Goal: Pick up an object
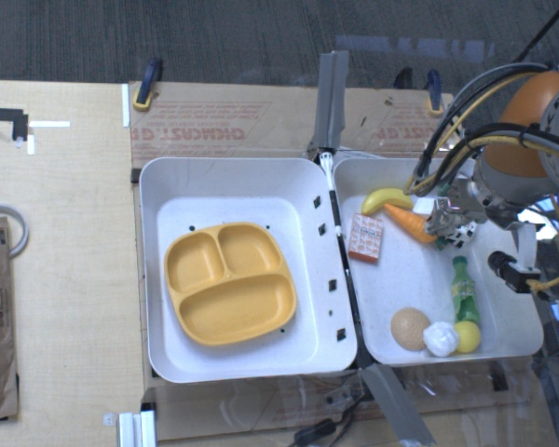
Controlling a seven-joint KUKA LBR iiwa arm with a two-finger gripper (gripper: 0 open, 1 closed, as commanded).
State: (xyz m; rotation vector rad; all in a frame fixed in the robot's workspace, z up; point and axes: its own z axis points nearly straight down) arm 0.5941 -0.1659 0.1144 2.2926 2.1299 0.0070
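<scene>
Bins point(154, 277) sit side by side on cardboard-lined bench point(65, 277), dark floor behind.

One fixed camera | above the bench point(65, 250) | angled downward | both white bins point(154, 277) in frame | mid-distance

The setting is a robotics laboratory test cell. A light wood bench point(65, 277) carries two shallow white bins point(154, 277) clamped against a cardboard sheet point(228, 124), standing on dark carpet point(214, 17). The grey arm point(526, 147) trails bundled cables point(456, 119) over toy food items such as a plastic banana point(387, 199).
</scene>
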